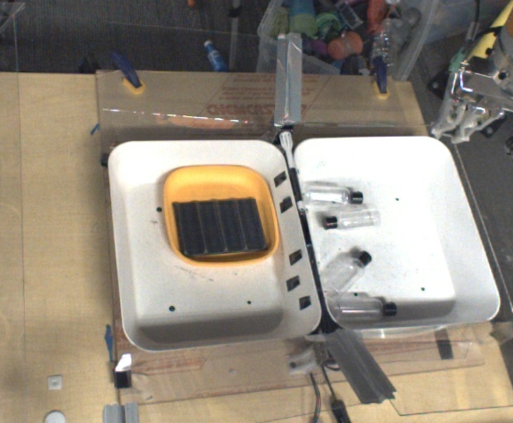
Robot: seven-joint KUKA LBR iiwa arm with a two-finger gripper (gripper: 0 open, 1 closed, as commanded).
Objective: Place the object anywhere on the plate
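A yellow-orange plate (214, 177) with a dark ridged centre lies in the left bin (142, 236). Several clear vials with black caps lie along the left side of the right bin (433, 227): one (331, 196) near the divider, one (352, 221) just below it, one (345, 271) tilted, and one (362, 307) at the front wall. My gripper (462, 123) hangs at the top right, beyond the right bin's far corner, well away from the vials. Its fingers stand open with nothing between them.
A raised divider with black clips (293, 236) separates the two bins. A clear box of coloured toys (345, 11) stands behind the bench. A clear panel with blue clamps (131, 79) runs along the back edge.
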